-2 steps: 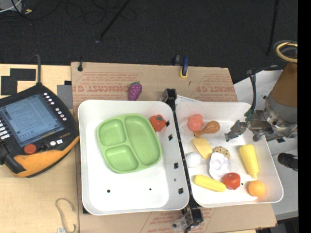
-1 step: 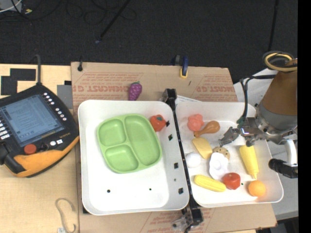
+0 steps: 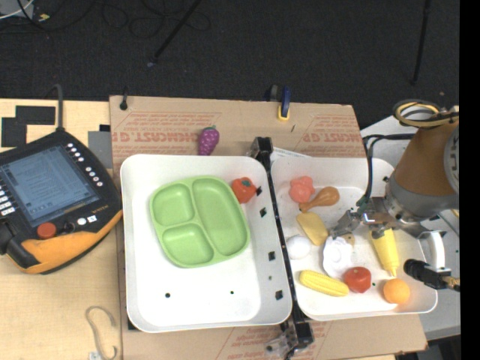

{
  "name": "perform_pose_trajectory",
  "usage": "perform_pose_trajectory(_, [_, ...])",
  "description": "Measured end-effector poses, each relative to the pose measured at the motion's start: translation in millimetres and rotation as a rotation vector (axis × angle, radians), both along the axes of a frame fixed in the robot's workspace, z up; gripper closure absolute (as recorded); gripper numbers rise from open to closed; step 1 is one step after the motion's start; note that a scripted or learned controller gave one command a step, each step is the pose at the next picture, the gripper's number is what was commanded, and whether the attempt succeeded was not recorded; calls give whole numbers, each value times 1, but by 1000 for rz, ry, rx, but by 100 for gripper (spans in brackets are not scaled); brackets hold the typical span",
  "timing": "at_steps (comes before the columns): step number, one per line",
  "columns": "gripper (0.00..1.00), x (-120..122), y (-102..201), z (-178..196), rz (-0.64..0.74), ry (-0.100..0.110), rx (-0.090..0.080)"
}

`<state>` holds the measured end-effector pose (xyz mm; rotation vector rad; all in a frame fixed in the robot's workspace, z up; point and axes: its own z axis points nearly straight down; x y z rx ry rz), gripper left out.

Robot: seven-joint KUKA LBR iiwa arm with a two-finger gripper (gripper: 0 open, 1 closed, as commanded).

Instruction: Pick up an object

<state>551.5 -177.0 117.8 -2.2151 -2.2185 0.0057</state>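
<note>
Down at the near rim of the right bin lies a row of toy food: a yellow corn cob, a red tomato and an orange, the three almost in a line along the front wall. From where I stand the gripper hangs low over the middle of that bin, reaching in from the right, and I honestly cannot tell how its jaws stand; the metal there is a dark tangle against the white floor, and nothing is plainly caught in it. What sits closest is a white round piece, just toward the near side of the gripper, with a yellow wedge just to its left. A yellow banana-like piece lies to its right, long axis running front to back. A pink lump and a tan drumstick rest farther back. My guess is the white piece is the likeliest target, since it lies almost under the tool. Over in the left bin a green divided plate and a red strawberry lie well apart from the arm.
</note>
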Motion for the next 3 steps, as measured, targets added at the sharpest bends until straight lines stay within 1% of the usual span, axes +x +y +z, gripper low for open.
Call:
perform_pose_trajectory(1, [0, 2, 6, -31, 3, -4, 4])
perform_pose_trajectory(2, [100, 4, 2, -16, -1, -14, -1])
perform_pose_trajectory(3, [100, 6, 5, 47, -2, -10, -2])
